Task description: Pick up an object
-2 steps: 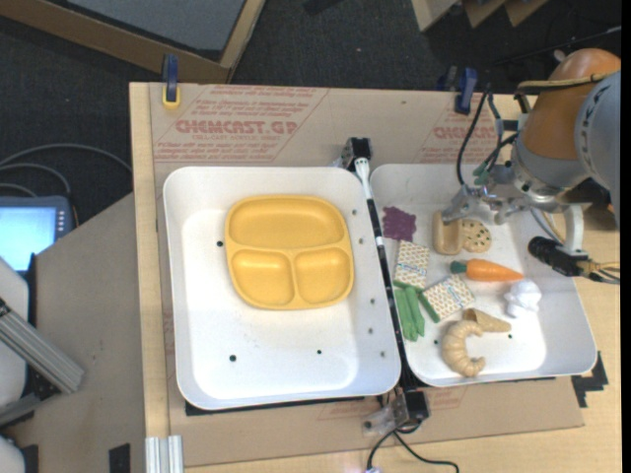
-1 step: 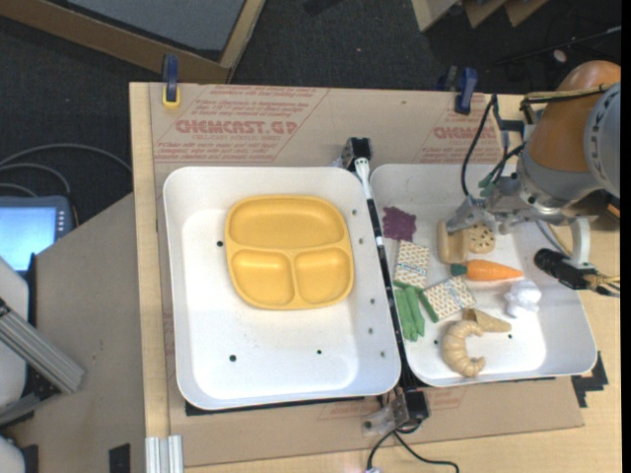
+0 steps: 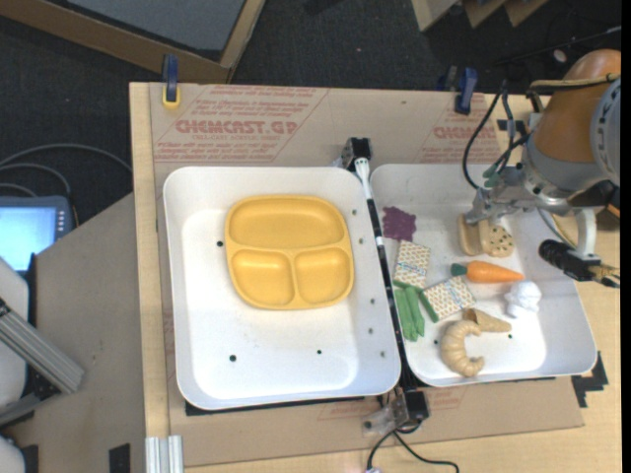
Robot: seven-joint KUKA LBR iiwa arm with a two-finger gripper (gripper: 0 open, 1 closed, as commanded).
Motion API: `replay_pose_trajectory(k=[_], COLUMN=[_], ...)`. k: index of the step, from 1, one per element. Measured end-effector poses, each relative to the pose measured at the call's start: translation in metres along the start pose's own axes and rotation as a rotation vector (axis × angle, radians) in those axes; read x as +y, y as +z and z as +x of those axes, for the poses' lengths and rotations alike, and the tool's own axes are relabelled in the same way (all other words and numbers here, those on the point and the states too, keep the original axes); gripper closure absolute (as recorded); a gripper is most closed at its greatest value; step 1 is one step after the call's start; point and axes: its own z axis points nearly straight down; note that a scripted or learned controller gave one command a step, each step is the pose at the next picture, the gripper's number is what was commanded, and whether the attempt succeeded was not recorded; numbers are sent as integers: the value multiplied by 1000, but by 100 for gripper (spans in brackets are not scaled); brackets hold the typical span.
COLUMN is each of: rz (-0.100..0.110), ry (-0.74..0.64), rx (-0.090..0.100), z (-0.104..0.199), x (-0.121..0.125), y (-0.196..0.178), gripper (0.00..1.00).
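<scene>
Looking down from the fixed camera, nothing appears lifted yet: every small item lies on the floor of the right bin [image 3: 562,358], so the pick reads as not yet done. The arm [image 3: 577,116] reaches in at the upper right of the frame, and the claw [image 3: 490,208] hangs low over the bin's upper part, just above a tan cookie-like piece [image 3: 490,237]. Whether it is spread or closed I cannot tell from this angle, and nothing shows in its grip. That tan piece seems the likeliest target, being directly beneath. Just beside it to the lower right lies a carrot [image 3: 493,273], with a white lump [image 3: 523,297] below that. A croissant [image 3: 461,348] sits near the bin's lower edge, green bean pods [image 3: 411,309] near its left wall, and a purple piece [image 3: 398,223] towards the upper left.

The left bin [image 3: 197,363] holds a yellow divided plate [image 3: 289,249], resting flat in its upper half. Both bins sit on a cardboard sheet [image 3: 246,121] covering the tabletop, clamped at the top edge. Dark carpet [image 3: 89,97] surrounds it, and a lit screen [image 3: 30,230] glows at the left edge.
</scene>
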Motion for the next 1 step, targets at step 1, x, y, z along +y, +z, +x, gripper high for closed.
replay_pose_trajectory(k=[1], rz=[15], ry=[-4], rx=[7], z=[65], x=[-60], y=[-88], gripper=[100])
